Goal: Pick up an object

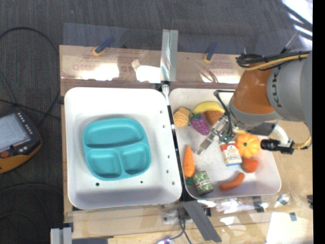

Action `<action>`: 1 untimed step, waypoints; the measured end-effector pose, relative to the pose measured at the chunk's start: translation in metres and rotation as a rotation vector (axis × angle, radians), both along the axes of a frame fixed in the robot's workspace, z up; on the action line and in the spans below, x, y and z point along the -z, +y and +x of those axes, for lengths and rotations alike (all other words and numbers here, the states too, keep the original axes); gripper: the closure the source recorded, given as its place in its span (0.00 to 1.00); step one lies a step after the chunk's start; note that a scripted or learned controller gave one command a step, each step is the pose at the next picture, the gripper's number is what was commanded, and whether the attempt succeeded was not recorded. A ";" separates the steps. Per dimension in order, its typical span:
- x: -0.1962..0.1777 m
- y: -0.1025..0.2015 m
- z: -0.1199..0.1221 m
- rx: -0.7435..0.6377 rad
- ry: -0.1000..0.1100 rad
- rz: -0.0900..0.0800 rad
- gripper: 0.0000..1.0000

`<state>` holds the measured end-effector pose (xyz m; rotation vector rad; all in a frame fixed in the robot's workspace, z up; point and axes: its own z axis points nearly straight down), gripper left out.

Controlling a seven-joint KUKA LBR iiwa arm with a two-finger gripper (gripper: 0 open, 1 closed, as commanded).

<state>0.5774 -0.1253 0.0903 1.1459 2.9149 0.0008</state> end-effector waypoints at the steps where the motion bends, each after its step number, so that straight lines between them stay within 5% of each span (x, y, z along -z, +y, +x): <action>1: -0.001 -0.016 0.072 0.188 0.016 0.003 0.00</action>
